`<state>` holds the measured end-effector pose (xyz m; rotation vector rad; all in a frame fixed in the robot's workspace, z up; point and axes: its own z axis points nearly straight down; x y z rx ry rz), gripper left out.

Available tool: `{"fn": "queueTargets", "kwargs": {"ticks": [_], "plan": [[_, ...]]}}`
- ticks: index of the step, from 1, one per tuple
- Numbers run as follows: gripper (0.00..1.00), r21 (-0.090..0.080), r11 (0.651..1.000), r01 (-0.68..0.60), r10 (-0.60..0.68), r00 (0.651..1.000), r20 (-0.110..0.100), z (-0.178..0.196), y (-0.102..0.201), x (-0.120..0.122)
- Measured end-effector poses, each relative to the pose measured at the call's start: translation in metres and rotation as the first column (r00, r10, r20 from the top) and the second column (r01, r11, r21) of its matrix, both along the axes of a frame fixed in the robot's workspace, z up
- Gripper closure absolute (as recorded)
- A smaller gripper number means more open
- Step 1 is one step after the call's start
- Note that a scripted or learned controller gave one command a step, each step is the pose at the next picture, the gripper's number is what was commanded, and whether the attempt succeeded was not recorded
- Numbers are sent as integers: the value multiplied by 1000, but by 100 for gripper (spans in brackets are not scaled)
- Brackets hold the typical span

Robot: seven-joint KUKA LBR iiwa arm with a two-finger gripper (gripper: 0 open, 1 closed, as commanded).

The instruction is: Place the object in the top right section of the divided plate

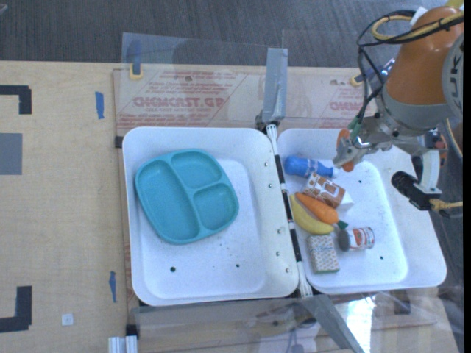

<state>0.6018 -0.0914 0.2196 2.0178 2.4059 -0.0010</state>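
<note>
Teal and three-sectioned, the divided plate (187, 195) is lying in the left bin (147, 271), nothing sitting in any compartment. My pincer (347, 158) is hanging over the far edge of the right bin (423, 267); I cannot tell how it is set. The objects are resting apart from it in that bin: a blue bottle (304, 167) nearest, a small carton (324, 190), a carrot (318, 207) lying on a banana (309, 221), a small can (360, 237) and a tan block (322, 254).
</note>
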Motion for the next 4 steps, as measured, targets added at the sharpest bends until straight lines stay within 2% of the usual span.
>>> {"fn": "queueTargets", "kwargs": {"ticks": [1, 2, 3, 4], "plan": [[100, 2, 946, -325, 325, 946, -1, 5, 43, -44], [100, 2, 911, -411, 411, 911, -1, -35, 104, -22], [100, 2, 948, -318, 318, 948, -1, -34, 161, -44], [100, 2, 954, -300, 300, 954, -3, -72, 226, -55]]}}
